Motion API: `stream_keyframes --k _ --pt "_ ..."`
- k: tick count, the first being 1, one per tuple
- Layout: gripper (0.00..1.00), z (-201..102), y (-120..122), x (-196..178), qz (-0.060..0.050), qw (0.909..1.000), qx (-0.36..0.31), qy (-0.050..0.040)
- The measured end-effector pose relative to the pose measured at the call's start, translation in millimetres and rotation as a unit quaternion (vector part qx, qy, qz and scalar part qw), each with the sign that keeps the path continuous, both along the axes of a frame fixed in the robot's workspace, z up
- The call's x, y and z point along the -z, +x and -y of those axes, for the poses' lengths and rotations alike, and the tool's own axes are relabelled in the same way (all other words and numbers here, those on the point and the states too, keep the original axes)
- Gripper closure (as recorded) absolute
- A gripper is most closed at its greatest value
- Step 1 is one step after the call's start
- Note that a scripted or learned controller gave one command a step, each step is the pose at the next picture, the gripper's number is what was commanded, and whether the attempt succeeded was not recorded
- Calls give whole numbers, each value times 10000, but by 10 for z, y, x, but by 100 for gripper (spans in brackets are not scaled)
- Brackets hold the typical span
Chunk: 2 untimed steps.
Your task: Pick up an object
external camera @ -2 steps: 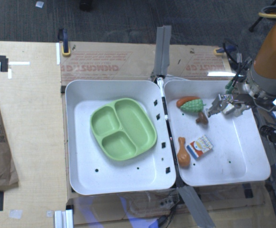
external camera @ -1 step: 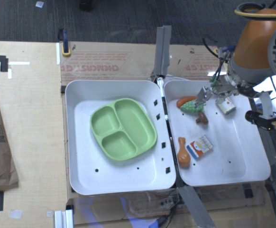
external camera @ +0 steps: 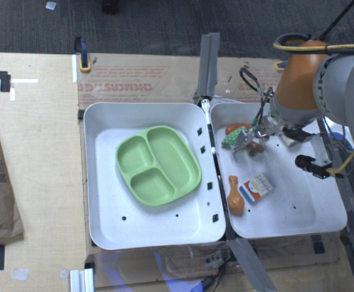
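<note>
The gripper (external camera: 249,140) sits low in the right bin's (external camera: 298,221) eleven o'clock corner, amid green (external camera: 230,140) and orange items (external camera: 236,128); its grip I cannot tell. Next: lift cleanly.

One fixed camera looks down at a slant from above the tabletop (external camera: 37,102), far enough back to take in both white bins: the left bin (external camera: 101,181) and the right bin (external camera: 298,212) (side by side). The arm (external camera: 323,84) enters from the right edge.
</note>
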State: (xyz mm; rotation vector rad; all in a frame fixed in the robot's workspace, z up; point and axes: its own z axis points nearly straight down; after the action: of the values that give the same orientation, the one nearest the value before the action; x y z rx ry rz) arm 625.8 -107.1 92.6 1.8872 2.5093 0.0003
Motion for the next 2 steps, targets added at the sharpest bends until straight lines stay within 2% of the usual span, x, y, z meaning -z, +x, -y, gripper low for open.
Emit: stream_keyframes --k 1,2 --pt "100 19 2 -96 5 10000 20 -5" --pt "100 -62 -171 -1236 -10 10000 57 -1"
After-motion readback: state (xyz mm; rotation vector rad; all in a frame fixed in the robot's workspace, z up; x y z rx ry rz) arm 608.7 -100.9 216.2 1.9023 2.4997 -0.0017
